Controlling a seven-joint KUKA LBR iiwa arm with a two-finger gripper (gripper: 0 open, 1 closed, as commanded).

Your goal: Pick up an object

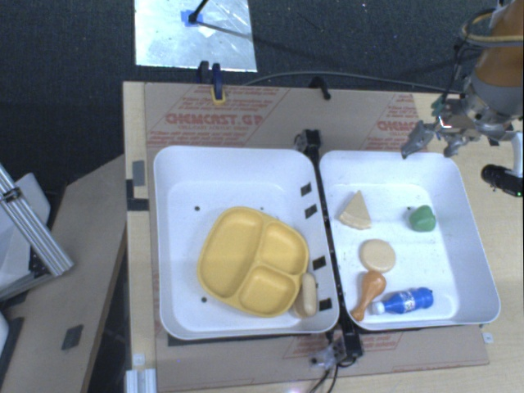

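Toys are lying in the right bin (471,244) — a green ball (422,218), cheese wedge (356,211) — as the gripper (434,142) is hovering above its far rim, fingers spread and pinching nothing.

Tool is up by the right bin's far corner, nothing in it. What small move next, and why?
Probably bring the tool in over the right bin toward the green object. Its fingers look spread and hold nothing, it sits beyond the bin's far rim, and the green piece lies nearest, apart from the wedge and the others.
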